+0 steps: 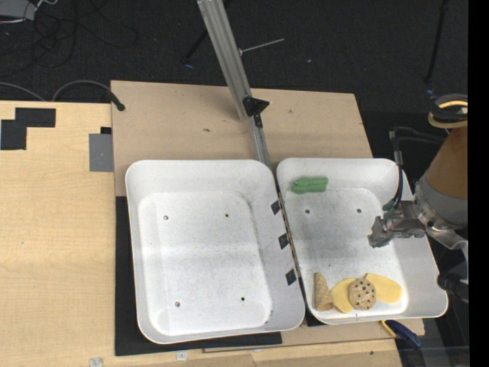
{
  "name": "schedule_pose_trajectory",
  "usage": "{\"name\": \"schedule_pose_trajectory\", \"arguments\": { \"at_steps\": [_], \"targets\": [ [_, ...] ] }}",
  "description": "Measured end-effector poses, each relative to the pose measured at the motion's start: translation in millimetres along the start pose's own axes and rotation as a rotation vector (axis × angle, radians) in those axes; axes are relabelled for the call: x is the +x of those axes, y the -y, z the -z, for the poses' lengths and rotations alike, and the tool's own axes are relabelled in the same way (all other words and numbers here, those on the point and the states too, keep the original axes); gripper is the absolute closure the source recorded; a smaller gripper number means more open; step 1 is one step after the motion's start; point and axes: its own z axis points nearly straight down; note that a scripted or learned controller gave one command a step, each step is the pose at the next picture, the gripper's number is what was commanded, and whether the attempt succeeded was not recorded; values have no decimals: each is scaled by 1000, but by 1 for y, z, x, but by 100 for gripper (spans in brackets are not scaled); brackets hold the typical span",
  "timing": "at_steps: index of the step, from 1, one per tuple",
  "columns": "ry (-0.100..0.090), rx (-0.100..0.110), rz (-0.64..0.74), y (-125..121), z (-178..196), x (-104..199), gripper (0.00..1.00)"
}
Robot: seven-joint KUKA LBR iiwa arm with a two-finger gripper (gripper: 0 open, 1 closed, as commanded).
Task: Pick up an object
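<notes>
The right bin [336, 176] holds a green oblong object [309, 184] near its far wall. At its near wall lie a tan cone-shaped piece [322, 291], a yellow flat piece [383, 289] and a round cookie with dark spots [361, 293] resting on it. My gripper [380, 234] hangs over the right side of this bin, above the bin floor, apart from all the objects. Nothing shows between its fingers.
The left bin [200, 251] sits beside the right one, joined by black clips [283, 239]. A slanted aluminium bar [229, 60] rises behind the bins. A wooden bench surface [46, 205] lies to the left.
</notes>
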Motion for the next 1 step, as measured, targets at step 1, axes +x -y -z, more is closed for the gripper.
{"name": "schedule_pose_trajectory", "arguments": {
  "at_steps": [1],
  "targets": [
    [0,-1,0,5,57,6,100]
  ]
}}
